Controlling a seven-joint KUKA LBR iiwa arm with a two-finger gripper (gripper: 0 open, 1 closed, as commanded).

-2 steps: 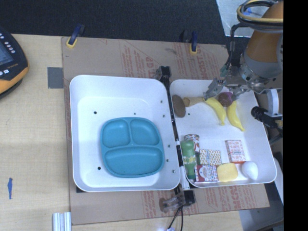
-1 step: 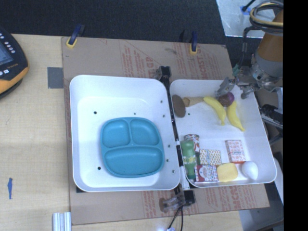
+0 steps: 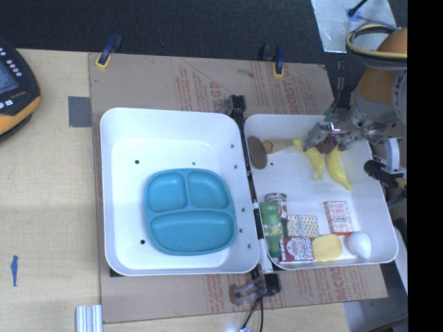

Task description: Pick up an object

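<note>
One blue plate [image 3: 190, 211], seemingly two bananas [image 3: 328, 163], one egg [image 3: 359, 244].

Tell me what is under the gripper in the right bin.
The gripper sits over the top ends of two yellow bananas in the right bin. The banana tips beneath it are covered, so contact cannot be judged.

Wooden bench [image 3: 48, 185], cardboard sheet [image 3: 173, 81], two white bins [image 3: 118, 185]

Blue divided plate [image 3: 190, 211], left bin [image 3: 118, 185]
</note>
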